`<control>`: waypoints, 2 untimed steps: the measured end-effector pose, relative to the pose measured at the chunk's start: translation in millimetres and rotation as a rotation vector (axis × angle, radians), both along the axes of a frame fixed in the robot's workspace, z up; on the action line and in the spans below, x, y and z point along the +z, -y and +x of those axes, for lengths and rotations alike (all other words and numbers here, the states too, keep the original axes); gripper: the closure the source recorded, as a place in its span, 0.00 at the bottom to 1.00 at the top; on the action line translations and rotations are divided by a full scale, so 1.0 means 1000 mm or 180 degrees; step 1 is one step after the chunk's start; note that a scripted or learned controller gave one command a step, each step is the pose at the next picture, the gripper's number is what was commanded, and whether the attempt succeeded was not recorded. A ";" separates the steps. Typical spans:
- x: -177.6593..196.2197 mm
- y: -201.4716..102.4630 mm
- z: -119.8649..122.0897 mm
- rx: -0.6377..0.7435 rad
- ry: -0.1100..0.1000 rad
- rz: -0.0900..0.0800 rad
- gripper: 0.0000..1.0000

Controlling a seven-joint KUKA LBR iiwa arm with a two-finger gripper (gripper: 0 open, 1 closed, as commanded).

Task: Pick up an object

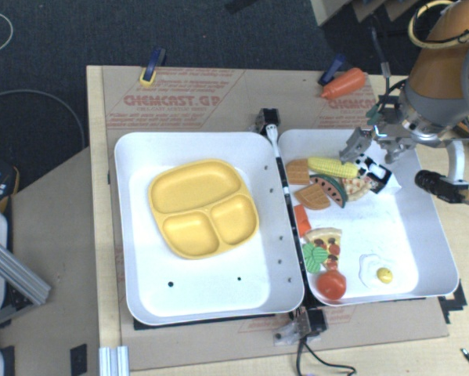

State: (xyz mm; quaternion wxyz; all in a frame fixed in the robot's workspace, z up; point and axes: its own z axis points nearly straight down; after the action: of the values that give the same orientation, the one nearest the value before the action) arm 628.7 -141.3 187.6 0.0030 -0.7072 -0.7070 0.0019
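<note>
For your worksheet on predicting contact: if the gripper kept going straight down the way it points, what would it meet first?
Probably the corn cob in the right bin: the gripper sits just above it, though depth is unclear.

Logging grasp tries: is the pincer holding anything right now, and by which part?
Cannot be told. The pincer sits low over the corn cob in the right bin, but no object visibly sits between its tips.

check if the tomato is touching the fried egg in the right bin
Apart. The camera view shows bare white bin floor between the tomato and the fried egg.
</note>
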 end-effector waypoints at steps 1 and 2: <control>-0.056 0.001 0.009 0.0004 0.0001 0.0000 0.00; -0.081 0.003 0.013 0.0003 0.0058 -0.0018 0.00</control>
State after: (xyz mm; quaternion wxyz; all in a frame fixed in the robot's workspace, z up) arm 641.8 -144.7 106.9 -0.0055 -0.7068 -0.7074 -0.0026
